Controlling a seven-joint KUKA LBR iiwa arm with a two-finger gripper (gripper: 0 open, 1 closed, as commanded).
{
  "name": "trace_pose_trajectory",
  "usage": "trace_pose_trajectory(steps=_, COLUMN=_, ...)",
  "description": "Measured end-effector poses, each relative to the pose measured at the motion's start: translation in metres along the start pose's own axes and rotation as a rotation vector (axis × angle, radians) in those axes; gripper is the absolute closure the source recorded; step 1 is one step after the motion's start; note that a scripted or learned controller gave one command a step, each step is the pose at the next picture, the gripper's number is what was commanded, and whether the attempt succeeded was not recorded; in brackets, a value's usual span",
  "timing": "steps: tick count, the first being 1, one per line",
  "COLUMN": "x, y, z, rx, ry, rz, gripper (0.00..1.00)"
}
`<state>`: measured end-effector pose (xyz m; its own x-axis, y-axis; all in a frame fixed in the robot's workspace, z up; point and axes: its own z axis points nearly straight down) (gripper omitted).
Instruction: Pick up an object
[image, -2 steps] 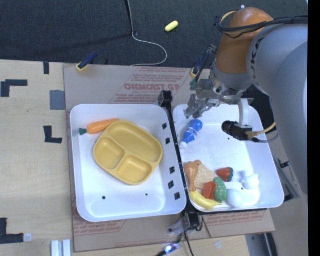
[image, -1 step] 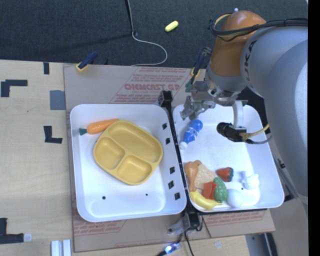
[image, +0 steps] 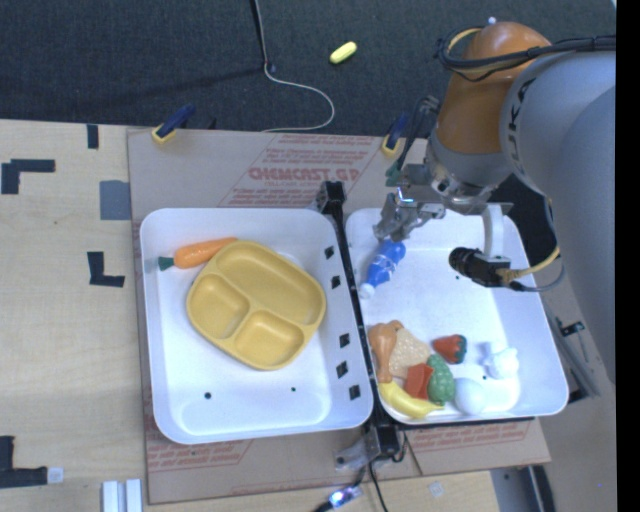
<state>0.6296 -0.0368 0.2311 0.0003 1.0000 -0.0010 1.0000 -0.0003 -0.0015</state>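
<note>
My gripper (image: 397, 226) hangs over the far left part of the right bin (image: 520, 250). A blue bottle with a white cap (image: 383, 266) lies tilted directly below it, its upper end meeting the gripper's tip and its cap pointing toward the divider. I cannot make out whether the bottle rests on the bin floor or is lifted. A pile of toy food sits at the near end of the right bin: a chicken leg (image: 383, 342), a red strawberry (image: 450, 347), a banana (image: 405, 402) and white pieces (image: 490, 380).
The left bin (image: 160, 300) holds a yellow divided tray (image: 256, 303) and an orange carrot (image: 200, 252) at its far left. A black part (image: 478, 266) of the arm hangs over the right bin. Black clips line the divider (image: 345, 300).
</note>
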Motion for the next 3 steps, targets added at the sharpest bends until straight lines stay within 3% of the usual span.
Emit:
trace_pose_trajectory(steps=1, x=0.001, y=0.007, z=0.017, rx=0.001, ry=-0.001, rz=-0.002, gripper=1.0)
trace_pose_trajectory(steps=2, x=0.017, y=0.005, z=0.007, rx=-0.001, ry=0.001, rz=-0.003, gripper=1.0)
trace_pose_trajectory(steps=3, x=-0.002, y=0.01, z=0.014, rx=0.0, ry=-0.001, rz=0.0, gripper=1.0)
